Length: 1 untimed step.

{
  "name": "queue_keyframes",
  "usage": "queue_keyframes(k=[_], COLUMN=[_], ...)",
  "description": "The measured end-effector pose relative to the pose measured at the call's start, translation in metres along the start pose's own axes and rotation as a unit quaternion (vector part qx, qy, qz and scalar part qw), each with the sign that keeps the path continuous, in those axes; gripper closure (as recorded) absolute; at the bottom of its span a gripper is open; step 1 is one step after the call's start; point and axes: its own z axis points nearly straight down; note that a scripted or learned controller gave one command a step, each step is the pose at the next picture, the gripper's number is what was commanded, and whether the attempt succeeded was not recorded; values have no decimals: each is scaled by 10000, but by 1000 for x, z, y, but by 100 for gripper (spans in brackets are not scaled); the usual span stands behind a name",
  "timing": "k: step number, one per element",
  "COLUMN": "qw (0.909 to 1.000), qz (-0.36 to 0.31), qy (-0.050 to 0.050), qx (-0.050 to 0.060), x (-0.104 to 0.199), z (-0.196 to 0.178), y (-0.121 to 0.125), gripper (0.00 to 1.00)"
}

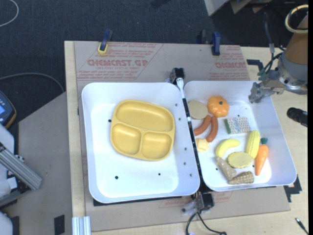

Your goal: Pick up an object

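The metal tool point(257, 93) hovers at the far right rim of the white toy-filled bin point(282, 131); its grip cannot be told. Best target: the round orange plastic pumpkin point(217, 106), approached vertically.

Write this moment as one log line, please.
arm: gripper above right bin's far corner | holding: nothing seen | toy food: untouched | yellow tray: left bin
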Motion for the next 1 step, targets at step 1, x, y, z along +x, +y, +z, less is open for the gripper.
queue_keyframes(k=[1], qw=[10000], qz=[-1], qy=[4], qx=[11], x=[-1], z=[-53], y=[2], gripper=[100])
